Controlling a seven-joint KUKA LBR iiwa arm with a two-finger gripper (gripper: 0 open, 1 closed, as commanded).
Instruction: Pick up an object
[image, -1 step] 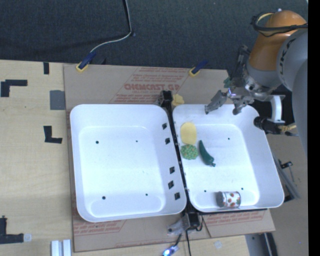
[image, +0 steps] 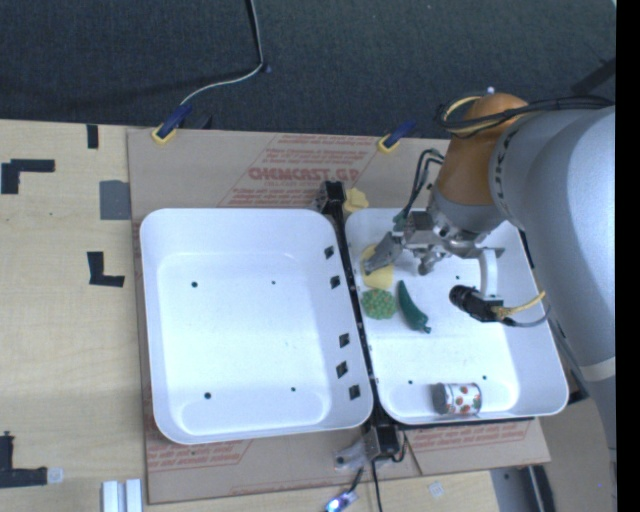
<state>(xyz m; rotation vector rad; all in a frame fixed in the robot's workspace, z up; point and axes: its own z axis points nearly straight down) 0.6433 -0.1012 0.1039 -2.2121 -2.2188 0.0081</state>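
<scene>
Seen from the fixed camera above the bench, the grey arm's gripper (image: 402, 256) hangs low in the right bin (image: 530, 370), fingers spread and clasping nothing, one tip just beside a yellow object (image: 371, 254) near the divider. Below it lie a green round object (image: 379, 304) and a dark green pepper-shaped object (image: 412, 306); a spotted can (image: 457, 399) rests near the bin's front wall, with the left bin (image: 240, 320) alongside.

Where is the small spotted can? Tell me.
The spotted can lies on its side at the near edge of the right bin, well below the green pepper.
</scene>
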